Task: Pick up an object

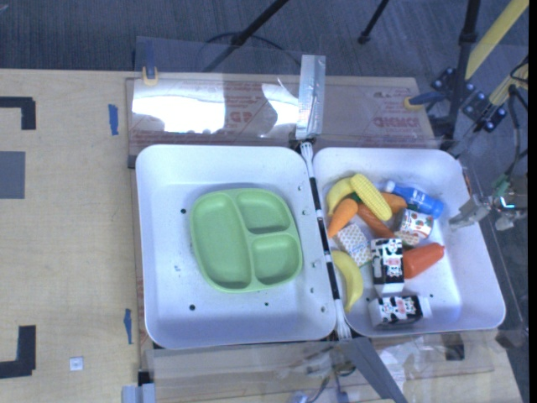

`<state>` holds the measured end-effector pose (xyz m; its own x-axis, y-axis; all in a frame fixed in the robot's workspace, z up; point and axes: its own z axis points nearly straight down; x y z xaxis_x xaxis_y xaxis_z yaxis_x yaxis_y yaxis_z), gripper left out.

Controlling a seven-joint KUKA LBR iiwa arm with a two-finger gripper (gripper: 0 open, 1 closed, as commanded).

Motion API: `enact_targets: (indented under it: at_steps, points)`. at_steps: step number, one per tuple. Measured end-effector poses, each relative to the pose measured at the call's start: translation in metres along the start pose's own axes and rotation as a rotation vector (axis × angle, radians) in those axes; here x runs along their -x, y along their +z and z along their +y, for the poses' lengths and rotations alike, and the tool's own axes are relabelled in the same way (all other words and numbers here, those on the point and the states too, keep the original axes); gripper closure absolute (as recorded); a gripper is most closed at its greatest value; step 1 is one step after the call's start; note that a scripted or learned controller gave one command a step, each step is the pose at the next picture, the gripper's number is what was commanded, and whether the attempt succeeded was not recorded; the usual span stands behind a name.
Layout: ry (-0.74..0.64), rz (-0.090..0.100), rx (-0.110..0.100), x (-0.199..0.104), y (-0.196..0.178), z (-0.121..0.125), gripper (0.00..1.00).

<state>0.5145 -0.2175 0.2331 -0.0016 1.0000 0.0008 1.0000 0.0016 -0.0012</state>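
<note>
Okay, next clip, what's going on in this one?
A robot arm is set to pick an object from two white bins. Its gripper sits at the right bin's right rim, with nothing visibly in it. That bin holds a heap of toy food: corn, a carrot, a banana, a blue bottle and small cartons. The left bin holds a green divided plate.

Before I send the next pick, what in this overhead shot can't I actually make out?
- Gripper: in the camera view it sits blurred at the right bin's far rim; finger state unreadable.
- Arm: cut off by the right edge of the view.
- Carton labels: print too small to read.
- Carrot and banana: partly covered by the corn and neighbouring items in the pile.
</note>
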Motion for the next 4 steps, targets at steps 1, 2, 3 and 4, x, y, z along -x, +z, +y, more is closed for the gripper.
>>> enact_targets:
  at_steps: [1,2,3,4]
  points:
    - [-0.416,-0.003,0.006,-0.024,0.147,0.019,0.0]
    - [-0.432,-0.003,0.005,-0.018,0.147,0.067,0.0]
    - [-0.43,-0.004,0.009,-0.017,0.137,0.067,1.0]
    - [-0.313,-0.002,0.003,-0.078,0.032,0.085,1.0]
